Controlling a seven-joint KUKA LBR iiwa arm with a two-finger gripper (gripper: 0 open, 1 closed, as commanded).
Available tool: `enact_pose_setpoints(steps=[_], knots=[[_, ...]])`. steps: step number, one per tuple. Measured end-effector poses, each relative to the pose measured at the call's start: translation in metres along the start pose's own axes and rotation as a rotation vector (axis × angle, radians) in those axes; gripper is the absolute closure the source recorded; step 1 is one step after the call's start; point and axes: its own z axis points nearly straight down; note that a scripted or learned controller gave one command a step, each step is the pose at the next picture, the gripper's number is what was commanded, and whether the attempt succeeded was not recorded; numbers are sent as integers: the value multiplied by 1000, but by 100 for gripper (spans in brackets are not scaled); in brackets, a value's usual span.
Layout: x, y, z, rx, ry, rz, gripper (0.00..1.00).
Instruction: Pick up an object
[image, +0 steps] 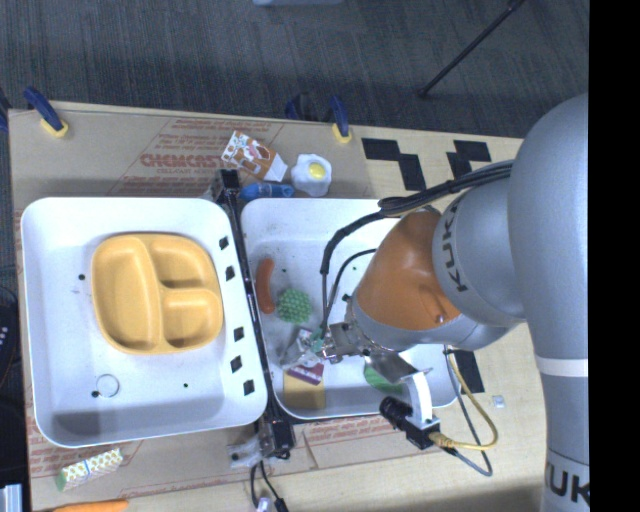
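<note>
Several small things crowd the right bin (300, 215), and the jaws (318, 345) sit low among them, so the step in hand reads as closing in on one piece for a pick. Whether the jaws are spread or pressed together I cannot tell; the wrist and cables hide them, and nothing can be seen pinched between them. Just below the jaws lies a tan block (304, 390) with a dark wrapper on its top edge; just above them a green knobbly ball (294, 304); up and to the left an orange sausage-like piece (265, 285) along the bin wall; to the right, half under the wrist, a green scrap (380, 377). To do this well, I judge the arm should settle on one target, likely the block or the ball since both are nearest, centre the jaws over it, and descend straight so neighbours are not nudged against the wall. A close on two things at once, or on the wrapper alone, would probably slip on the lift. The arm reaches in from the right, its orange band (405, 280) bulging over the bin's middle and the wrist angled down and leftward. On the far side of the bin wall from the jaws, the left bin (40, 300) holds a yellow tray (155, 290).
</note>
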Motion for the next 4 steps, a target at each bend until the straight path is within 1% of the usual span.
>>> enact_pose_setpoints(steps=[1, 4], knots=[[0, 0, 0, 2, 2, -270, 0], [0, 0, 0, 1, 2, -270, 0]])
